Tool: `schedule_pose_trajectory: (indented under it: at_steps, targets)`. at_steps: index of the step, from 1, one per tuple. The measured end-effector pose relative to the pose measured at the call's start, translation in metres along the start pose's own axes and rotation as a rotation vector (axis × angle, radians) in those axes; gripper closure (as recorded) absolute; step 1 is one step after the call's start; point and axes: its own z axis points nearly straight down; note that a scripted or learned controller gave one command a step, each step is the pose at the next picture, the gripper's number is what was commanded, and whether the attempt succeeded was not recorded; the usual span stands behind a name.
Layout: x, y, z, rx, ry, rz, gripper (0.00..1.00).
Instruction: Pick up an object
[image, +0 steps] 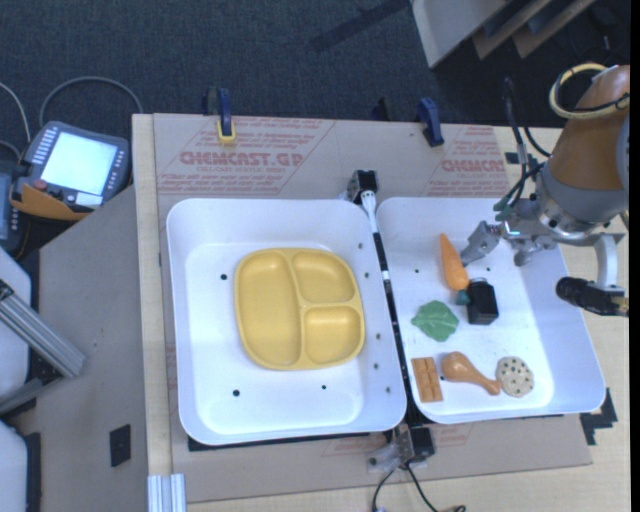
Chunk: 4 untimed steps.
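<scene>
Looking down from the camera view, we find the end effector (492, 240) over the back of the right bin (570, 385), its 2 fingers spread and holding nothing. The carrot (453, 262) lies just to its left, long axis running front to back, slightly slanted. We see the arm (592, 150) reaching in from the right, wrist bent down.

A teach pendant (73, 165) lies left of the cardboard-covered bench (290, 150).
</scene>
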Motion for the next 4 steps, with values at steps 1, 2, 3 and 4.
schedule_pose_trajectory:
  at_steps: [1,2,3,4]
  targets:
    - [0.011,-0.003,0.055,0.000,0.000,-0.001,0.00]
    - [0.011,-0.003,0.084,-0.005,-0.001,0.001,0.00]
    - [0.011,-0.002,0.076,-0.005,-0.001,0.001,1.00]
    - [0.011,-0.006,0.037,-0.014,-0.005,0.001,1.00]
